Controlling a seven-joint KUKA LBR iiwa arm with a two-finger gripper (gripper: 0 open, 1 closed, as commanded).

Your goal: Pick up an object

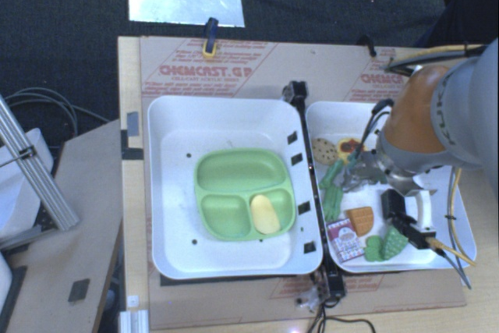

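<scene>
My gripper (352,171) hangs low over the left part of the right bin (460,242), reaching in from the right. Its tip is next to a long green piece (331,174) lying against the bin's left wall. Whether it touches that piece is unclear. Around it lie a tan speckled cookie (323,147), a small red and yellow item (348,144), an orange wedge (360,219), a red and white packet (343,237) and a bumpy green item (387,244).
The left bin (175,129) holds a green divided plate (238,168) with a yellow piece (265,214) in its lower right compartment. A black divider with clips (300,138) separates the two bins. The arm's orange band (417,117) covers the right bin's upper right.
</scene>
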